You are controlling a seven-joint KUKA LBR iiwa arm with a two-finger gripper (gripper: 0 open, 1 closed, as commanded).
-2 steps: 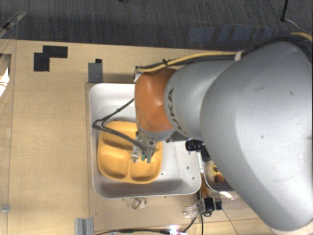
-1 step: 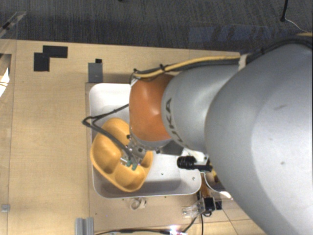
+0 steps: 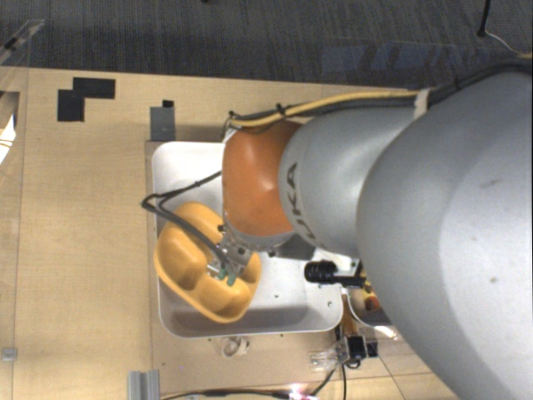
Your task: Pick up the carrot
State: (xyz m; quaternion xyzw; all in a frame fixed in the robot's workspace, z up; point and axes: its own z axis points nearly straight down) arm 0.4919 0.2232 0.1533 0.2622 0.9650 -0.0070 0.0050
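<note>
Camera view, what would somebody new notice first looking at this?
The big grey arm fills the right side, its orange band hanging over the left white bin. Below the band, a yellow bowl-like container sits in that bin, with the wrist reaching down at its rim.

A robotics lab: a big grey industrial arm (image 3: 416,223) with loose cabling (image 3: 333,105) reaches over a plywood tabletop (image 3: 75,257) marked with black squares (image 3: 83,97) at 10 o'clock, grey carpet (image 3: 291,23) and stand legs (image 3: 485,7) beyond at 12
</note>
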